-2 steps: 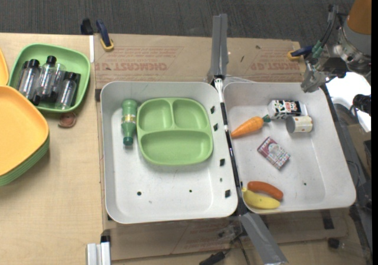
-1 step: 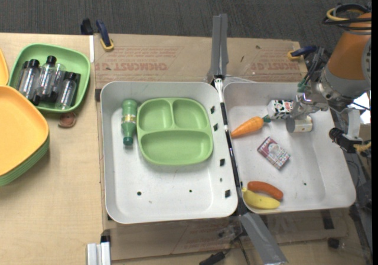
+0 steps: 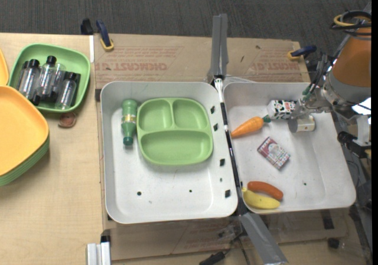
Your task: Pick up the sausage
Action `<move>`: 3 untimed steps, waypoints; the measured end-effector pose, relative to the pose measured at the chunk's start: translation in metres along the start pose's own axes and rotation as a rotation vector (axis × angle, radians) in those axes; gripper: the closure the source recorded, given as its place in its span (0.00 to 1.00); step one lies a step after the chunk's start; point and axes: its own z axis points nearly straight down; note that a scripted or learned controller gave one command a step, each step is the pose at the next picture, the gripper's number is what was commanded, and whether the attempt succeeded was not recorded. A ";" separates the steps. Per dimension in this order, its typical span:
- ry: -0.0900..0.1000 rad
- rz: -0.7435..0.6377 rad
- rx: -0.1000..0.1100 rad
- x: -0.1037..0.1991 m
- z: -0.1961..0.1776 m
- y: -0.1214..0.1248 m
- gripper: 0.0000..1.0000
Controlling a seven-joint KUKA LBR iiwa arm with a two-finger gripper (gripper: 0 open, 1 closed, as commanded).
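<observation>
The sausage [image 3: 265, 189] is a short red-orange link lying near the front left corner of the right bin [image 3: 322, 190]. It rests against a yellow banana [image 3: 261, 200] just in front of it. My gripper [image 3: 303, 122] hangs over the back of the same bin, beside a small milk carton [image 3: 283, 108], well behind and to the right of the sausage. Nothing shows in its grasp.
An orange carrot [image 3: 247, 126] and a small printed packet [image 3: 274, 153] lie in the right bin between the gripper and the sausage. The left bin [image 3: 171, 199] holds a green divided plate [image 3: 175, 130] and a green bottle [image 3: 129, 120]. Bottles in a green tray [image 3: 50, 78] and orange plates [image 3: 20, 137] sit far left.
</observation>
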 end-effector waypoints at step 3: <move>-0.001 0.228 0.060 -0.017 0.018 -0.036 1.00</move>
